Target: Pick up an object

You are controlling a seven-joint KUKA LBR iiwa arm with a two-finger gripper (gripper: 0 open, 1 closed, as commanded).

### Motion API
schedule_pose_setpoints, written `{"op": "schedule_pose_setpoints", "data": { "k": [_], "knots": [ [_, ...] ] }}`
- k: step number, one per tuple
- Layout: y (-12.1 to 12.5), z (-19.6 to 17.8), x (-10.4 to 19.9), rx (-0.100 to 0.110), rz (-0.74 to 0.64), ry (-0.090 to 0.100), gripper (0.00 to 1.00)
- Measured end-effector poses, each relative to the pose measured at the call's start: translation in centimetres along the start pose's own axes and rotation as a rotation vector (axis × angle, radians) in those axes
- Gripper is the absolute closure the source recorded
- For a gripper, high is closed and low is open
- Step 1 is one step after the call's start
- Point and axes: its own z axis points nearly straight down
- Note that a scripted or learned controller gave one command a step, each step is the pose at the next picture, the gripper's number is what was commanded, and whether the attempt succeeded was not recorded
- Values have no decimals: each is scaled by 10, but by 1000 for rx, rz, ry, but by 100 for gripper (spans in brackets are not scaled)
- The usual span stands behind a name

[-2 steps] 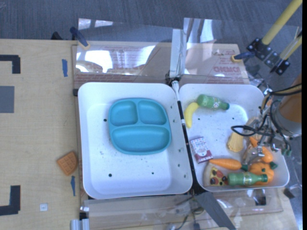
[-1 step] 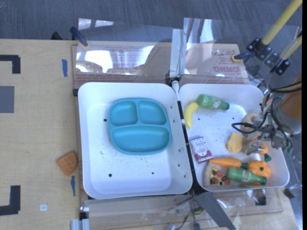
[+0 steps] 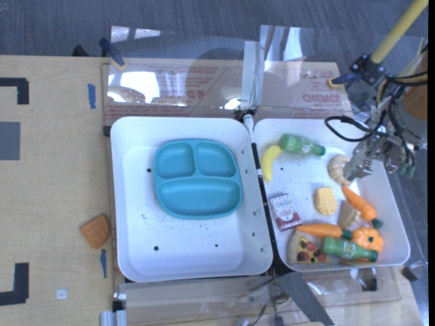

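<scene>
The right bin holds several toy foods: a green bottle, a yellow banana, a beige rounded piece, a yellow block, an orange carrot, a red-and-white carton, a second carrot, a pizza slice, another green bottle and an orange pumpkin-like piece. My gripper hangs over the right side of this bin, just right of the beige piece and above the carrot. Nothing visibly hangs from it.
The left bin carries a blue divided plate. A brown waffle-like square lies on the wooden board left of the bins. Clear plastic sheets stand behind both bins. Black cables loop near the wrist.
</scene>
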Motion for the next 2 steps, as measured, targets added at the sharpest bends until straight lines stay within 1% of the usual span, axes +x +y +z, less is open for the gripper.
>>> {"op": "schedule_pose_setpoints", "data": {
  "k": [1, 2],
  "knots": [
    [-49, 126, 25, -1, -267, 5, 100],
    [-49, 127, 25, 0, -267, 4, 0]
  ]
}}
